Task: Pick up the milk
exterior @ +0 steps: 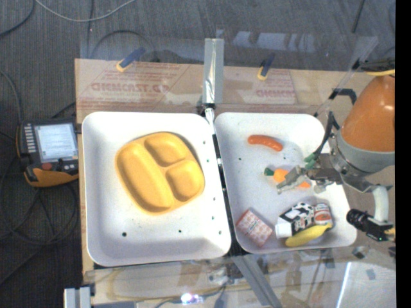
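Note:
The milk (pixel 297 215) is a small carton with black and white cow patches. It lies on its side near the front of the right bin (pixel 237 172), between a yellow banana (pixel 307 235) and a small can (pixel 323 213). My gripper (pixel 292 178) hangs farther back in that bin, low over an orange carrot (pixel 279 174) with a green top. It is a short way behind the milk and does not touch it. The arm's orange band (pixel 372 120) rises at the right.
A red sausage (pixel 265 142) lies at the back of the right bin. A pink packet (pixel 254 227) sits at its front left. The left bin (pixel 103 236) holds a yellow divided plate (pixel 160 171). A metal post (pixel 212 69) stands behind the bins.

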{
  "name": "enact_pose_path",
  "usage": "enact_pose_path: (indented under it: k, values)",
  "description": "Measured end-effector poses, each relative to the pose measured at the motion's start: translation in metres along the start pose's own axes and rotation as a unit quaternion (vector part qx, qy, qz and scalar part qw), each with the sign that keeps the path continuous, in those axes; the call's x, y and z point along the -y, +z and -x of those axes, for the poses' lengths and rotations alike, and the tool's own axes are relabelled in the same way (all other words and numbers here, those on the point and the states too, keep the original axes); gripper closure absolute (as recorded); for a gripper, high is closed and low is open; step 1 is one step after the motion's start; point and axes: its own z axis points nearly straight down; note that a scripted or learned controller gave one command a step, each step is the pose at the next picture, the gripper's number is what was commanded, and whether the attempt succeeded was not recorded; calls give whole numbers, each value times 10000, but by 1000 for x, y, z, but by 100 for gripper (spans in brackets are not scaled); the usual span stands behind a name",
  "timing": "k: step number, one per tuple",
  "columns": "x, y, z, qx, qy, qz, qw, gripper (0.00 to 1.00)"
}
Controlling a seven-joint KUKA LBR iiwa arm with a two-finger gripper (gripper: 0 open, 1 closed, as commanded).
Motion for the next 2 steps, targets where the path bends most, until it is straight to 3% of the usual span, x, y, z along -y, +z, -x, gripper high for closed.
enact_pose_path:
  k: [1,2]
  values:
    - [2,123,37,17,-2196,70,9756,0]
    - [1,115,37,10,-2189,82,9757,100]
